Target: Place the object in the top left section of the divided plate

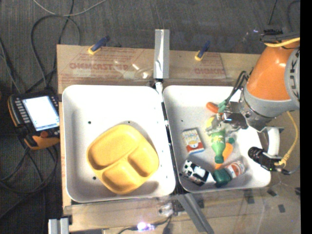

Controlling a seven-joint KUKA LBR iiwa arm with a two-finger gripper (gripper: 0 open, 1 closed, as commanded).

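We cannot yet say which object the task means: the right bin (170, 130) carries a cluster of small toys, and none of them is visibly between the gripper's fingers. Among them we see a small carton (193, 140) near the left wall, a green and orange bottle-like toy (219, 147) in the middle, an orange piece (212, 106) at the far side, a black and white toy (196, 172) at the near edge, and a dark green item (222, 177) touching a red-labelled cylinder (236, 169).

The gripper (225, 117) sits low over the far part of this cluster, just beside the bottle-like toy. Whether its jaws are spread or pressed together we cannot tell from this slant.

The yellow divided plate (123, 157) lies in the left bin (73, 130), well apart from the toys, and all three of its sections hold nothing. We judge the task barely begun: picking, carrying across and placing in the top left section all remain.
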